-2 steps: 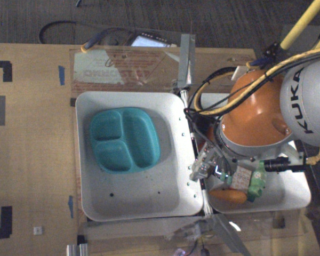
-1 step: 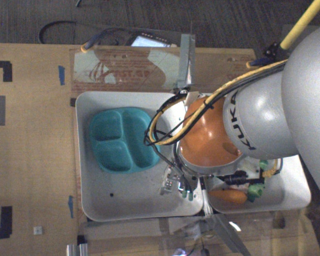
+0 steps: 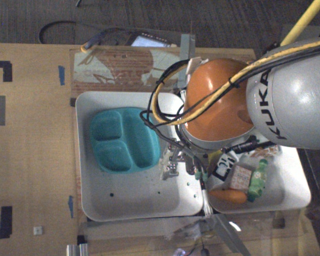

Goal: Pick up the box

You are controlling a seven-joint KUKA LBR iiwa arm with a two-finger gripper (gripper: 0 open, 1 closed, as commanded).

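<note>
A small brown box (image 3: 240, 176) lies in the right bin (image 3: 296, 193), wedged between a green bottle (image 3: 259, 178) and a black-and-white packet (image 3: 222, 167). My gripper (image 3: 177, 165) hangs below the orange wrist band, over the right part of the left bin (image 3: 128, 207) and just right of the teal tray. It is left of the box, across the divide between the bins. The big grey arm covers the upper part of the right bin.
A teal divided tray (image 3: 124, 138) lies in the left bin's upper left. An orange item (image 3: 229, 196) lies at the right bin's front, below the box. Yellow and black cables loop around the wrist.
</note>
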